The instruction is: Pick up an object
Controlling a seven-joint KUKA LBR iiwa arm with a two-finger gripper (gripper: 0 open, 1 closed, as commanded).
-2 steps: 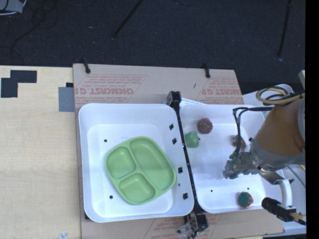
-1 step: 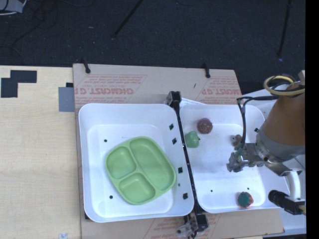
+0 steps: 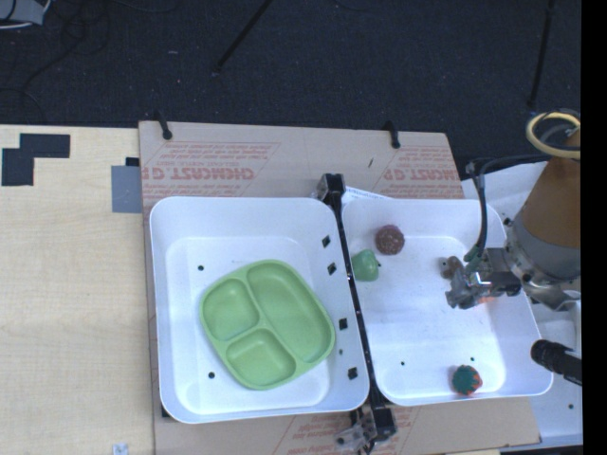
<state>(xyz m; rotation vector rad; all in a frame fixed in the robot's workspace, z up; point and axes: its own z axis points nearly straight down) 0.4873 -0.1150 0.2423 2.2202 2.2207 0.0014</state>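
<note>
Nearest to the camera, a small green and red object lies in the right bin, close to its front right corner. Farther back in this bin a brown round object sits beside a green ball that rests against the divider. Over the right side of the same bin hangs the gripper; whether it is open or closed cannot be told, and nothing is seen inside it. Within the left bin lies a green divided plate.
</note>
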